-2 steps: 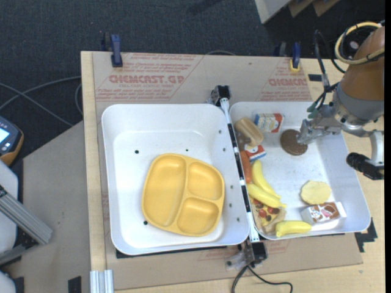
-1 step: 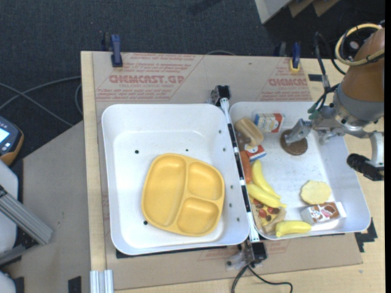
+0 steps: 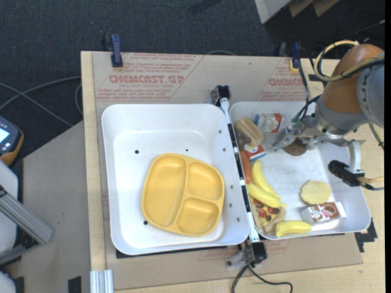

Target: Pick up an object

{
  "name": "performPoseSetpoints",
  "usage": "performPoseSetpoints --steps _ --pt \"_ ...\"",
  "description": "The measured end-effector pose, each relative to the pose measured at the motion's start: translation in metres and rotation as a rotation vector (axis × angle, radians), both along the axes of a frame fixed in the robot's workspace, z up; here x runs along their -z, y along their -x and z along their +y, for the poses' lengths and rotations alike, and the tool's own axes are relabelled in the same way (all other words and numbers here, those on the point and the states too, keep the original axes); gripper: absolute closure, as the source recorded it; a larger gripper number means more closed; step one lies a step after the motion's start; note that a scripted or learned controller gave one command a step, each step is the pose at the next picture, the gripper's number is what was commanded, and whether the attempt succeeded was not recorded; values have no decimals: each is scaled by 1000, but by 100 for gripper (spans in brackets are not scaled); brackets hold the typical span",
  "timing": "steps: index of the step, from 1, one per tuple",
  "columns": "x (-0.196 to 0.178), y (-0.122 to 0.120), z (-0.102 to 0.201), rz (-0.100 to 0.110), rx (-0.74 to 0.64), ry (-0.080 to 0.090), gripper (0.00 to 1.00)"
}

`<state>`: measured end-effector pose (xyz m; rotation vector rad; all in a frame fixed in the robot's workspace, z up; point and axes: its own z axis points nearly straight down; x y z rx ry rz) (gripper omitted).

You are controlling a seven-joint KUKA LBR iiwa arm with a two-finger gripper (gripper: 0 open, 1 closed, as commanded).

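Note:
The right bin (image 3: 360, 215) holds several toy foods. A tan wooden cylinder (image 3: 249, 129) and a small printed packet (image 3: 269, 122) lie at its far left. Two yellow bananas (image 3: 263, 186) lie along the left wall beside an orange-red piece (image 3: 245, 162). A pizza slice (image 3: 266, 213), a third banana (image 3: 292, 227), a tan round disc (image 3: 316, 192) and a brown-and-white packet (image 3: 323, 212) sit near the front. My gripper (image 3: 287, 138) reaches in from the right and hangs low over the bin's far part, right by a small brown round object (image 3: 297, 148). I see nothing held.
The left bin (image 3: 122, 133) holds a yellow divided tray (image 3: 182, 193). A black clamp (image 3: 221, 94) sits on the ridge between the bins. The arm's grey wrist (image 3: 342, 112) and a black part (image 3: 346, 173) overhang the right bin's right side. Cardboard borders both bins.

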<state>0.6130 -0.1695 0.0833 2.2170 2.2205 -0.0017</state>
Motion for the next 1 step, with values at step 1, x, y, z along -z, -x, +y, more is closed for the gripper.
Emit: performPoseSetpoints --steps 1 --pt "-3 -54 4 13 -6 -1 0"
